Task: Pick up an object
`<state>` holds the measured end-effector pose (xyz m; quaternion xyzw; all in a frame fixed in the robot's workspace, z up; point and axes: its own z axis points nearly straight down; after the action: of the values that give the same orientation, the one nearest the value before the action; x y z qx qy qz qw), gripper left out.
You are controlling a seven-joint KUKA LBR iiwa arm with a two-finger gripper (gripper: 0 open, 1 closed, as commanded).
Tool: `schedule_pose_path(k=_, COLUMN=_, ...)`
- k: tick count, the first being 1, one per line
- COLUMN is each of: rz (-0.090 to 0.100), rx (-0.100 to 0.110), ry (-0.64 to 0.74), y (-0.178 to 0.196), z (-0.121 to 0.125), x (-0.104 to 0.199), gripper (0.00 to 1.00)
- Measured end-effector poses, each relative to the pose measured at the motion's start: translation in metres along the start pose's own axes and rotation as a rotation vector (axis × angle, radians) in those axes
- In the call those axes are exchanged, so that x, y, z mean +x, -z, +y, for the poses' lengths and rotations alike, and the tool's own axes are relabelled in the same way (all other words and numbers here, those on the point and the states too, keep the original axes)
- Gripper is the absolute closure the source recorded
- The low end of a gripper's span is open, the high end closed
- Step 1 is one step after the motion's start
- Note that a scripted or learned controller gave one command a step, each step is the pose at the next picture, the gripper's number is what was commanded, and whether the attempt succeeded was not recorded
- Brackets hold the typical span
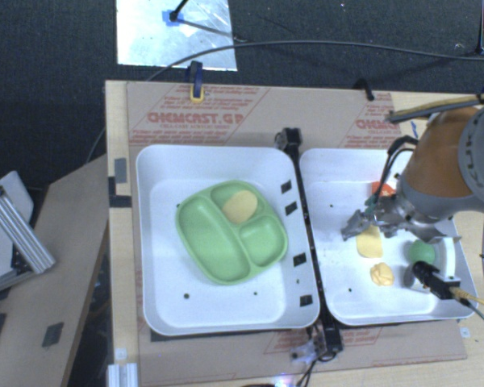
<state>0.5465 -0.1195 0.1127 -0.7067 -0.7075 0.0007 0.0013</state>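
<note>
Camera view shows the gripper (pixel 363 224) beside a pale yellow block (pixel 370 244); its opening cannot be judged. With 3 neighbours crowding, a grasp could slip or nudge them.

The right shallow white bin (pixel 331 240) offers bare floor along its left half. Its right half is crowded: pale yellow block (pixel 369 244), yellow lumpy piece (pixel 381 275), green round item (pixel 422 251).
</note>
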Motion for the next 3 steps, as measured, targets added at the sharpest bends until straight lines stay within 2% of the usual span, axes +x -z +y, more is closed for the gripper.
schedule_pose_path(k=1, rz=0.0, rx=-0.002, ry=0.0, y=-0.029, z=0.001, x=0.0, gripper=0.0)
schedule_pose_path(k=2, rz=-0.003, rx=-0.008, ry=-0.002, y=-0.017, z=0.002, x=-0.001, gripper=1.0)
schedule_pose_path(k=3, rz=-0.002, rx=-0.01, ry=0.003, y=0.047, z=0.007, x=0.001, gripper=1.0)
